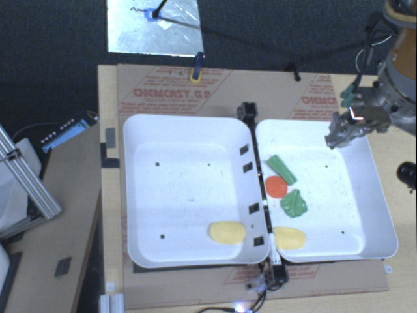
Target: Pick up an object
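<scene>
Grey metal claw, grip state unclear, above smooth white right bin

Bench: tan top.
Cardboard sheet: lay flat on it — red lettering.
On the sheet: left bin and right bin — touching, side by side.

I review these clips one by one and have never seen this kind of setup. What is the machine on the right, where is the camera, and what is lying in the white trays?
One camera looks down at a slant on a bench. The machine is a robot arm reaching in from the right; its gripper hangs above the far corner of the right bin. Nothing shows between its fingers. That bin holds a green stick, an orange disc, a green leafy piece and a yellow piece. The left bin holds another yellow piece.
</scene>
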`<state>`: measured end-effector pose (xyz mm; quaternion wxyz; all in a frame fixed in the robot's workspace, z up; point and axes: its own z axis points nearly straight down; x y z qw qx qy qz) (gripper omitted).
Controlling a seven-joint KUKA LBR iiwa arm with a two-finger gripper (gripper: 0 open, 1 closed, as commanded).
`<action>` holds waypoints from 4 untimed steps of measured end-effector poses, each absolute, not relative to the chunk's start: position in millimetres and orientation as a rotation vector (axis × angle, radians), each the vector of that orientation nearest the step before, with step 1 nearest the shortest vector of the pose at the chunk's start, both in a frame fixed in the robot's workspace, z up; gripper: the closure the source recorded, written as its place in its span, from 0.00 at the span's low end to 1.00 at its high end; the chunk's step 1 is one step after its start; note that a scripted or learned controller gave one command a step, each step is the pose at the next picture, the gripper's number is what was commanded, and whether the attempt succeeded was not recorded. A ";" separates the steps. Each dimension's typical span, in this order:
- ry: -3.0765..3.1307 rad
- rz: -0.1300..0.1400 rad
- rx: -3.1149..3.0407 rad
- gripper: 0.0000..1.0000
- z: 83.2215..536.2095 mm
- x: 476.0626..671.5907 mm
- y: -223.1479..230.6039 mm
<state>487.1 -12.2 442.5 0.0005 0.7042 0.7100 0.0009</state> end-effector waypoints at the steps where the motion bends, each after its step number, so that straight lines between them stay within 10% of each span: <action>1: 2.222 0.017 2.208 1.00 541.1 486.8 2.8; 3: 2.209 -0.007 2.233 1.00 477.7 484.9 -213.6; 4: 2.230 -0.007 2.226 1.00 280.7 487.2 -190.9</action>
